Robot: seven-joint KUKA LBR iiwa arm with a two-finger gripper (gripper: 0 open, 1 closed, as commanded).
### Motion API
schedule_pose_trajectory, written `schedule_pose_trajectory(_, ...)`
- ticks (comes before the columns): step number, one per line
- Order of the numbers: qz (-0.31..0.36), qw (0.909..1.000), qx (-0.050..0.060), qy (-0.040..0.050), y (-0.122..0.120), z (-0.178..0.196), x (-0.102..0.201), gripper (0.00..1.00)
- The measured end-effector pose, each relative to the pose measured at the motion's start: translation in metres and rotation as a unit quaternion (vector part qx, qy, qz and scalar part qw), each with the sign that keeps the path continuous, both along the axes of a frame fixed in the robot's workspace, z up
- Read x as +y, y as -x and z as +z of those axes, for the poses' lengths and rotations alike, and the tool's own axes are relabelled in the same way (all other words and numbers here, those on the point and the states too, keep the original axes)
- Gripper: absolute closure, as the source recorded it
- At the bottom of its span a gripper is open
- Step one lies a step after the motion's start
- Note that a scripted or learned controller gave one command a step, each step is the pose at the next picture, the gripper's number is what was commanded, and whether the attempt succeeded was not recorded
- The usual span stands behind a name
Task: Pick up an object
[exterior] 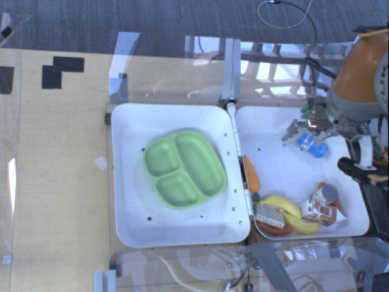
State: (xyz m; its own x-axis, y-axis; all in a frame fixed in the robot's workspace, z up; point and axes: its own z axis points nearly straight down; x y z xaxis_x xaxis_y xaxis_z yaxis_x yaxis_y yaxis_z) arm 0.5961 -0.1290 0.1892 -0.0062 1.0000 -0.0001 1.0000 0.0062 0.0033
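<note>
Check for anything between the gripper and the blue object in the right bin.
Nothing visible stands between them: the gripper is right at the blue object in the right bin. The banana and carrot lie well away.

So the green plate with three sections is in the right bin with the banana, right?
Not quite. The camera view shows the green plate in the left bin. The banana lies in the right bin, near its front edge, beside the carrot.

No text reads clearly; the small carton (322, 210) bears print, perhaps lettering, too blurred.
</note>
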Motion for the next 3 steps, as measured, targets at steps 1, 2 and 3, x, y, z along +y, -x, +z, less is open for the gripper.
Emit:
schedule_pose_trajectory(1,0.002,1.0,-0.002,-0.0002,-0.002,0.012,0.001,1.0)
schedule_pose_trajectory(2,-0.097,0.9953,-0.001,0.0001,0.011,0.076,0.019,1.0)
schedule_pose_trajectory(3,-0.143,0.9898,-0.001,0.0,-0.03,0.105,0.021,1.0)
